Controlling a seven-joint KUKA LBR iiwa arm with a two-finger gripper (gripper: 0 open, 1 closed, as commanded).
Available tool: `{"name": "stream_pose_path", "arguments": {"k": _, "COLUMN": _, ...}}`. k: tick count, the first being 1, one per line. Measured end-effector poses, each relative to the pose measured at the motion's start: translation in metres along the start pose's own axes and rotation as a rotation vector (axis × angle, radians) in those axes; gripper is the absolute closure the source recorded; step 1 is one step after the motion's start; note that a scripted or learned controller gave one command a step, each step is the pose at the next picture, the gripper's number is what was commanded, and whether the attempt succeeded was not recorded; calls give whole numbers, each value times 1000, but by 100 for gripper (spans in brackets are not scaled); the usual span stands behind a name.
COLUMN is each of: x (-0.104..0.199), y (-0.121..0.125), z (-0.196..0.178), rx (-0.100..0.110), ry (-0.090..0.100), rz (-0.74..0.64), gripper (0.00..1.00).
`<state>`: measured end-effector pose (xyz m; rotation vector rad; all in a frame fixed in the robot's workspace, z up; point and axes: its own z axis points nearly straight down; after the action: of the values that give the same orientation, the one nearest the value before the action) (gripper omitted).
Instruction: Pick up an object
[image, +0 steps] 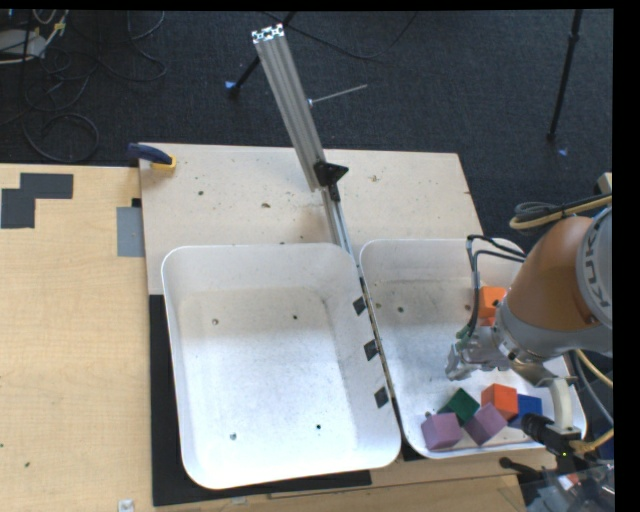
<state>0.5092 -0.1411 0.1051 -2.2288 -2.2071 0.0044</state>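
Two shallow white bins are seen side by side on a wooden desk (400, 190). The arm's hand (466, 360) is lowered into the right bin (415, 300), just above a cluster of blocks at its near corner: a dark green block (462, 405), two purple blocks (441, 430), a red block (500, 399) and a blue block (528, 406). An orange block (491, 300) lies farther back. Whether the hand is spread or pressed together cannot be told.

The setting is a robotics laboratory, indicated by a plywood worktop (250, 190) carrying two white bins (270, 360) on dark carpet, an aluminium extrusion mast (295, 110) topped with a checkered marker (268, 33), loose cables (60, 60) on the floor, and a grey-and-orange industrial arm (560, 290).
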Motion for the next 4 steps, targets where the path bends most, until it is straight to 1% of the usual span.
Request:
{"name": "stream_pose_path", "arguments": {"k": 1, "x": -1, "y": -4, "z": -42, "rx": -6, "ry": -1, "rz": -2, "gripper": 100}}
{"name": "stream_pose_path", "arguments": {"k": 2, "x": -3, "y": -2, "z": -105, "rx": -10, "ry": -2, "rz": -11, "gripper": 100}}
{"name": "stream_pose_path", "arguments": {"k": 3, "x": -4, "y": -2, "z": -109, "rx": -4, "ry": -1, "rz": -11, "gripper": 100}}
{"name": "stream_pose_path", "arguments": {"k": 4, "x": 47, "y": -8, "z": -101, "rx": -1, "ry": 1, "rz": -13, "gripper": 100}}
